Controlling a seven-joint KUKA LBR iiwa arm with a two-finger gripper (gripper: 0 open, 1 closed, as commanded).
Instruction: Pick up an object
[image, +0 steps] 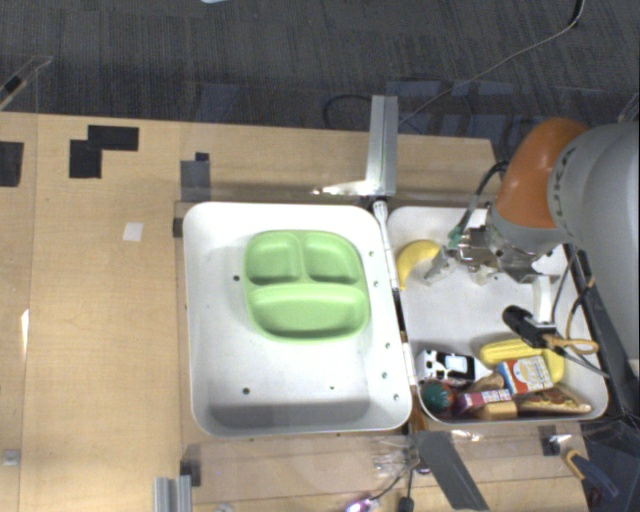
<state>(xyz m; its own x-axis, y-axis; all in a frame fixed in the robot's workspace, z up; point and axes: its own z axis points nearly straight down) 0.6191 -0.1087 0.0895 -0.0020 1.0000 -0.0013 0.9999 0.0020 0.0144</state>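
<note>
— What are the two bins holding?

— The left bin (200, 330) is holding a single green divided plate (304, 283), which is lying flat near its middle with its three compartments facing up. The right bin (450, 320) is carrying the rest: a yellow rounded object (415, 258) is sitting by its upper left corner, close to the wall between the bins. A heap is crowding the near edge, well apart from that yellow piece.

— What is making up the heap?

— A black-and-white item (445, 365) is lying at its left end, a long yellow item (520, 352) is resting at the top, and a red-and-white box (527, 376) is sitting just under that. A dark red item (470, 403) and a brown item (550, 404) are lying along the rim, touching their neighbours.

— Is any writing showing?

— The box is showing some print, but it is coming out too small to read.

— And the gripper?

— The gripper (445, 262) is hanging over the right bin, just beside the yellow rounded object, on its right. I cannot tell whether it is gripping anything or standing released.
</note>
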